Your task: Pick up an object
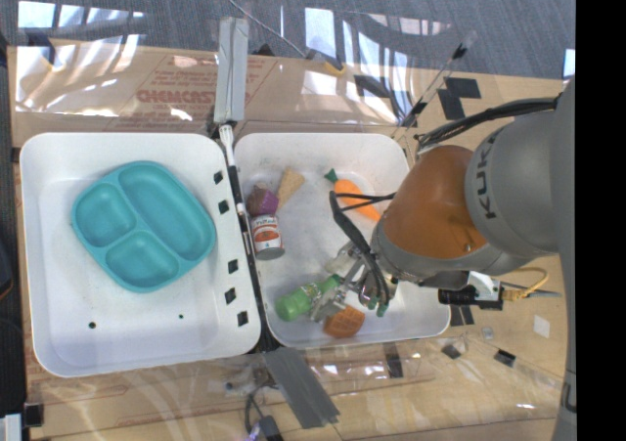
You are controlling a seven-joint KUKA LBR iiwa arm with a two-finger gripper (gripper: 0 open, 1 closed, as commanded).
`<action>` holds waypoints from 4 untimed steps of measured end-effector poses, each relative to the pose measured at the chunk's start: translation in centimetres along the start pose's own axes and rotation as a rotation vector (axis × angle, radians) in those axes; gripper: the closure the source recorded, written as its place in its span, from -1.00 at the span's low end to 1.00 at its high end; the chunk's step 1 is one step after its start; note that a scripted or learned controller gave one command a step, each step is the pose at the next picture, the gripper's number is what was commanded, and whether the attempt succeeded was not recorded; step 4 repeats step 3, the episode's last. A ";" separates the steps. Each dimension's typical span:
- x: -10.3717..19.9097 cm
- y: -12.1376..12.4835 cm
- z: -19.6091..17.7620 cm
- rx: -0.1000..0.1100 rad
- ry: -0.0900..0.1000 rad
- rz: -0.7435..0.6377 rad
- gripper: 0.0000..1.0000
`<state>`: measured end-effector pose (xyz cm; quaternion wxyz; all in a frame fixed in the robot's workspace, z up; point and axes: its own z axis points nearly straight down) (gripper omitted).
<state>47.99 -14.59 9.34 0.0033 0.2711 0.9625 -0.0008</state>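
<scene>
Gripper (pixel 337 300) is hovering low in the right bin (pixel 391 151), its tips touching a green toy (pixel 291 306) at the bin's six o'clock; whether it is clenched, I cannot tell. An orange piece (pixel 343 323) is lying just beside it.

Green toy (pixel 293 306) in right bin (pixel 391 151)
</scene>
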 end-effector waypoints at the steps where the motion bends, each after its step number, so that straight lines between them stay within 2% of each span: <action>1: -0.1 0.2 -1.0 -0.001 -0.001 -0.010 1.00; 2: 4.5 7.3 -10.1 -0.004 0.002 -0.124 1.00; 3: 8.0 12.7 -9.9 0.000 0.008 0.048 1.00; 4: 8.0 12.7 -9.9 0.000 0.008 0.048 1.00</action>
